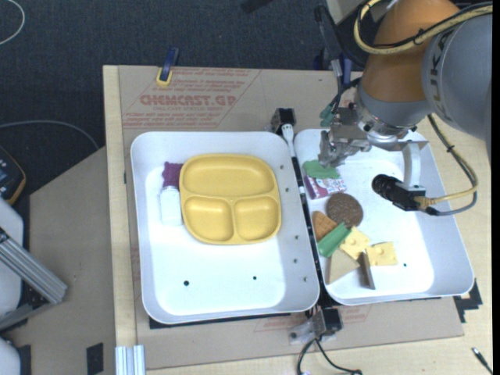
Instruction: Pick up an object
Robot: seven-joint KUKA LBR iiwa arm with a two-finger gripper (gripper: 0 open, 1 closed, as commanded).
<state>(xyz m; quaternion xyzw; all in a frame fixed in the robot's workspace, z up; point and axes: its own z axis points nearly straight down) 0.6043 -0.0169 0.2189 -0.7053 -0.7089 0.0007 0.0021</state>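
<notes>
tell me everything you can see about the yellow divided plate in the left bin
The yellow plate looks like smooth moulded plastic, rounded-rectangular, with one long compartment along its far side and two smaller ones along its near side. It lies flat and right side up in the far half of the left bin, and nothing shows in its compartments. Along its left edge a white bottle with a purple end lies close against it; whether they touch is hard to tell.

The grey KUKA arm with its orange band reaches in from the right and bends steeply downward at the wrist — its two-finger metal gripper pointing down, low over the upper left part of the right-hand white bin.
</notes>
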